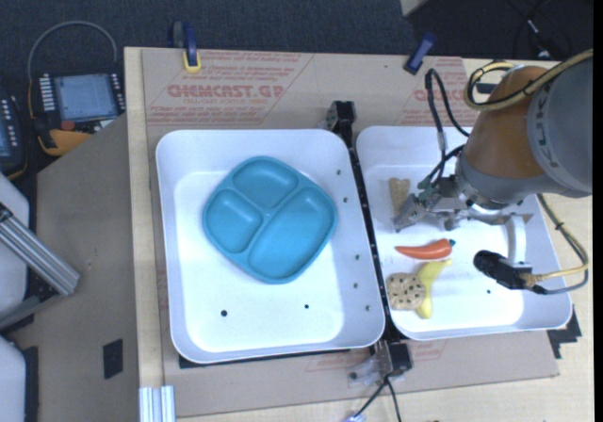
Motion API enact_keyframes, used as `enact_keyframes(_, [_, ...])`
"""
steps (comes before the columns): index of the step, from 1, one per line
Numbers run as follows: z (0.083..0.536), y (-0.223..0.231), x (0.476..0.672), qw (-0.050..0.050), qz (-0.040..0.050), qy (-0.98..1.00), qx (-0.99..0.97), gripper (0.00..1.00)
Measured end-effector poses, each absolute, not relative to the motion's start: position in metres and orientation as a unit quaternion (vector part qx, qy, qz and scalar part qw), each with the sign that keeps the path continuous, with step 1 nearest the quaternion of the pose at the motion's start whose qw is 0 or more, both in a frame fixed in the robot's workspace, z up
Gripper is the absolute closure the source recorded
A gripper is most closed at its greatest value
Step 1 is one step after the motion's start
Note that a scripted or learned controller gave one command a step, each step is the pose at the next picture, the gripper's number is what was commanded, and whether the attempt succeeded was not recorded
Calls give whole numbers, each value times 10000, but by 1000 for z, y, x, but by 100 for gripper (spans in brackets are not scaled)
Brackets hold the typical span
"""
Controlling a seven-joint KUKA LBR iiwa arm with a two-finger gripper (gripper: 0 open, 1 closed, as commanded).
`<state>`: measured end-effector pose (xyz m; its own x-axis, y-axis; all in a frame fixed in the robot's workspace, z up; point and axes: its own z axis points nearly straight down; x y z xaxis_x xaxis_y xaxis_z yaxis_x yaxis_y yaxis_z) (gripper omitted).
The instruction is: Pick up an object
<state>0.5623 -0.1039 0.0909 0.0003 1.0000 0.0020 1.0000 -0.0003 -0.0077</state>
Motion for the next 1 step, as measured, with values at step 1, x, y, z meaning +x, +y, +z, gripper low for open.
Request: enact_keyframes(1, [105,-104,564,1,-2,-7068,-7074,100])
